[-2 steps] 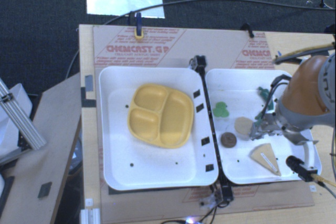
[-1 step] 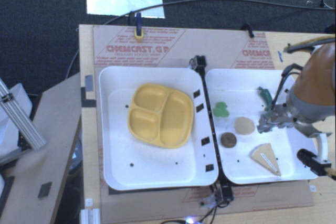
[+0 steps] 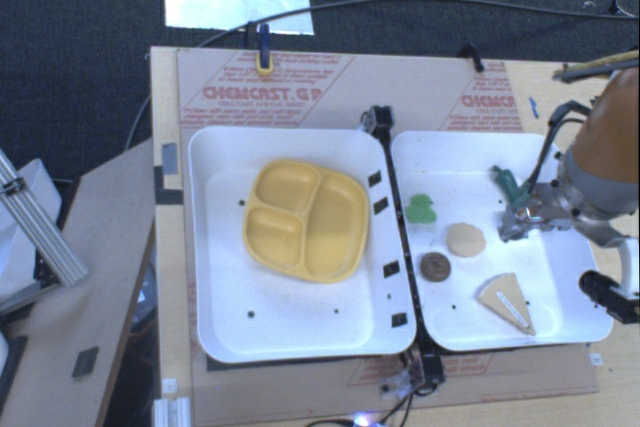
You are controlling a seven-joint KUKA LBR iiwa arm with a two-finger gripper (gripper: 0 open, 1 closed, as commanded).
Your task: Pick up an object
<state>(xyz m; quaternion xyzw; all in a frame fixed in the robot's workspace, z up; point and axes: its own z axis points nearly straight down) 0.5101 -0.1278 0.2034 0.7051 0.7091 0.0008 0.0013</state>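
Low over the right bin (image 3: 560, 330), the pincer (image 3: 513, 227) hangs at the end of the grey arm (image 3: 600, 155) that reaches in from the table's right edge; whether it is open or closed I cannot tell, and nothing visibly sits in its grasp. Its height and position suggest it is lining up on one of the small pieces scattered across this bin's floor, kept loose and apart so each can be approached singly. Nearest is the round tan disc (image 3: 465, 240), just beside the pincer toward the divider. A dark brown round piece (image 3: 435, 266) lies beyond the disc near the divider, a green piece (image 3: 420, 209) sits toward the far side, and a pale wedge (image 3: 507, 302) rests toward the near edge. Across the divider, the left bin (image 3: 225, 315) carries a yellow divided tray (image 3: 306, 219), well apart from the pincer.
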